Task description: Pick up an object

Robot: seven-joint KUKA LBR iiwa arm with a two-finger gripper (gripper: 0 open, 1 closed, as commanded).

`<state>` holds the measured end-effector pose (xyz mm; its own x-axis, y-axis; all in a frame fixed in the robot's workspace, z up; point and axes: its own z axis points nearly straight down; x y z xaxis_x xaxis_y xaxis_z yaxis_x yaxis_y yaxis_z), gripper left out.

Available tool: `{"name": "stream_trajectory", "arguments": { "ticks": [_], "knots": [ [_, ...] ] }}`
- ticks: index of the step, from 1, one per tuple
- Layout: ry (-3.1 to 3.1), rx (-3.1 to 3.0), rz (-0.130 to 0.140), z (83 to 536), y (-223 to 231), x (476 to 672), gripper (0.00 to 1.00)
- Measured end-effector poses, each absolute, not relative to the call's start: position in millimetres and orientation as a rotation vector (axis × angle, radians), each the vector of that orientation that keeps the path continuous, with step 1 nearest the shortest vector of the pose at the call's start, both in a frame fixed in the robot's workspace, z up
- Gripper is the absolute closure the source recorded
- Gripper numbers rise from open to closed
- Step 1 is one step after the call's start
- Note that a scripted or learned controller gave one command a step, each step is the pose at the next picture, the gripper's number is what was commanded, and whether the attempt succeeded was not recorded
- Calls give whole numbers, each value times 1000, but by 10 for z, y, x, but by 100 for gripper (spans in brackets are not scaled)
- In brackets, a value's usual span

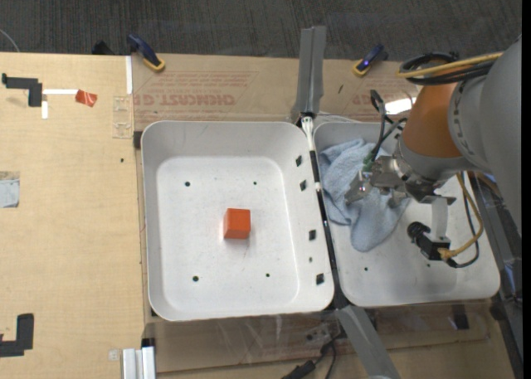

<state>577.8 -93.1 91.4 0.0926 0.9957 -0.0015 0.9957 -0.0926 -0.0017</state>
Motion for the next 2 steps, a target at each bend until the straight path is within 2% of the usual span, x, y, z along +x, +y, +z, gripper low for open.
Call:
{"name": "stream_trajectory", "arguments": {
  "ticks": [1, 2],
  "knots": [
    [-2116, -2321, 7, 998, -943, 5772, 100],
    [-2100, -2339, 3, 1961, -1285, 6588, 100]
  ]
}}
